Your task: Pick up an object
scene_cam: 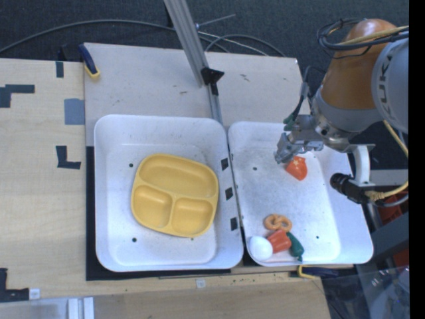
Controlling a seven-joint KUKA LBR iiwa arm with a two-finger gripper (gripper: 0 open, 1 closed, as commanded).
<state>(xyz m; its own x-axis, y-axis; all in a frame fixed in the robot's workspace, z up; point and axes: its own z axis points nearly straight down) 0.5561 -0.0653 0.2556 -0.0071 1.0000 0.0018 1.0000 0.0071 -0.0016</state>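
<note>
While the arm reaches in from the right over the far part of the right bin (345,241), the step in hand looks like the approach to a grasp, or the very start of one, on a small orange-red toy piece (297,168) that lies on the bin floor just at the near side of the jaws (290,148). The piece seems to touch or nearly touch the tip of the tool, but it sits beside and below the dark metal rather than plainly inside it, so I would not call it held. How wide the jaws stand cannot be told from this slanted view, since the wrist and its grey housing cover the tips. If the piece is the target, the next move calls for centring the tool over it, coming down to the floor of the bin, closing, and lifting straight up; a pick that starts off to one side could simply push the piece along the smooth white surface. Other candidates lie well apart, at the near edge of the same bin: a small pretzel (276,222), a white egg-shaped toy (260,247) and a red piece with a green end (285,242), clustered so close that they touch or nearly touch. The left bin (109,178) holds a yellow divided plate (174,195), and both bins rest on the table (40,178).
</note>
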